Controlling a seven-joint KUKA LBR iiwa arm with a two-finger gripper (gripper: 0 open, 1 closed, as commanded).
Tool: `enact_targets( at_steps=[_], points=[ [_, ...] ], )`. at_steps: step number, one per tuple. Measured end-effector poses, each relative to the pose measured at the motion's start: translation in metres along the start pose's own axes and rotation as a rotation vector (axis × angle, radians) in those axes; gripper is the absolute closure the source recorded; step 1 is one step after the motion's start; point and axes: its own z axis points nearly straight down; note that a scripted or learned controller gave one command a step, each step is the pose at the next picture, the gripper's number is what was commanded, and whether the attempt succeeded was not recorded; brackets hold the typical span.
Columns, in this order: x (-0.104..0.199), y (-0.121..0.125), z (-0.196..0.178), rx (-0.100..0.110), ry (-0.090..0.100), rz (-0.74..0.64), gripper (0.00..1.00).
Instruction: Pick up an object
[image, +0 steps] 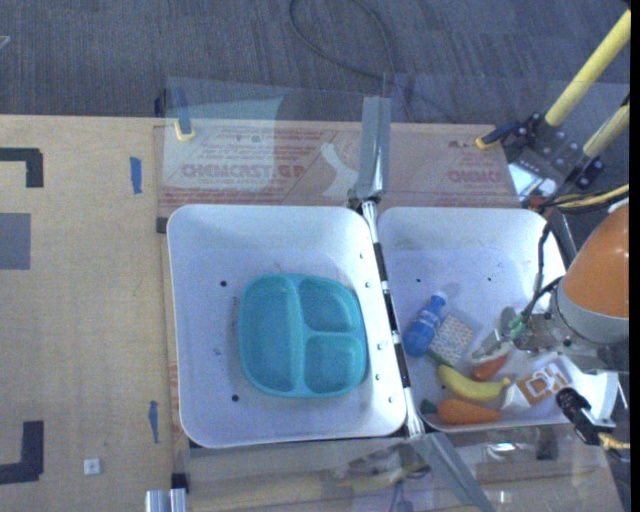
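The right bin (470, 240) holds a blue bottle (427, 323), a pale chequered packet (452, 340), a yellow banana (470, 385), an orange carrot (468, 411), a small red-orange piece (490, 367) and a white carton with orange print (541, 385). My gripper (506, 336) hangs low over the right part of this bin. It is just above the red-orange piece and to the right of the packet. I see nothing held in it.
The left bin (200, 250) carries a teal divided plate (302, 335). A metal divider (385, 300) runs between the two bins. The grey arm with its orange band (603, 265) covers the right bin's right rim.
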Motion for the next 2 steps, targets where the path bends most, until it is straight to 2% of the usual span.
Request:
enact_targets(
  at_steps=[1,2],
  points=[
    [-0.001,0.001,-0.011,-0.006,-0.002,0.002,1.0],
    [0.081,0.03,-0.114,0.003,0.001,-0.09,1.0]
  ],
)
